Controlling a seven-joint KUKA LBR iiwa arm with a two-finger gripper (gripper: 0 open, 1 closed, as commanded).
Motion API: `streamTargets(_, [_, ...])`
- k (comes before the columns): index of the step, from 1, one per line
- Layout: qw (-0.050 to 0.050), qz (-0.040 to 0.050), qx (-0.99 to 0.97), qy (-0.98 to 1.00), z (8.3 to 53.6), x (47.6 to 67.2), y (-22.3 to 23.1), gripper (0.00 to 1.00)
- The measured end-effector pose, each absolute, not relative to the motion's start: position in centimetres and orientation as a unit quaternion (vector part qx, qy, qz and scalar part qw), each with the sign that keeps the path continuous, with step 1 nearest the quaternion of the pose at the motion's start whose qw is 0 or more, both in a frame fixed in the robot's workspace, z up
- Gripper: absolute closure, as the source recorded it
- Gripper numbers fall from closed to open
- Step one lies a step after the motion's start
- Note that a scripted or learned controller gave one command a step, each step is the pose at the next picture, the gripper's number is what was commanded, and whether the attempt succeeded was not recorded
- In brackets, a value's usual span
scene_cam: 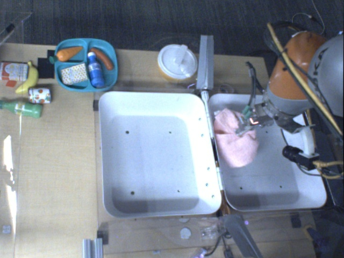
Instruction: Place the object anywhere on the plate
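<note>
Two bins (156, 104) — one cloth (234, 138) (pink)

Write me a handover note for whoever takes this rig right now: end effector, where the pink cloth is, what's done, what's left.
End effector: down in the right shallow white bin, at the right edge of the soft pink crumpled cloth. Whether it is gripping the cloth cannot be seen from this camera.
Pink cloth: lying in the right bin against its left wall, next to the divider.
Left shallow white bin: nothing in it that I can make out.
Plate: none identifiable in either bin. A blue divided tray with toy food and a round white lid sit on the bench behind the bins.
Done: nothing placed.
Left: confirm the grasp, lift the cloth, find the plate, set the cloth on it.
</note>
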State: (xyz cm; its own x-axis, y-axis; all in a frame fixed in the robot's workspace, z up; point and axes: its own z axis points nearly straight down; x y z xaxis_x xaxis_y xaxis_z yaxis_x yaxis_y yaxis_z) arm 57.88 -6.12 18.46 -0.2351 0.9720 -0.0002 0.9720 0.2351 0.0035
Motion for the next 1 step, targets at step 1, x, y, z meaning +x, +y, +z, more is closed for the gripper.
streamTargets(1, [0.001,0.0011,0.616,0.788,22.49,58.02,-5.96,1.0])
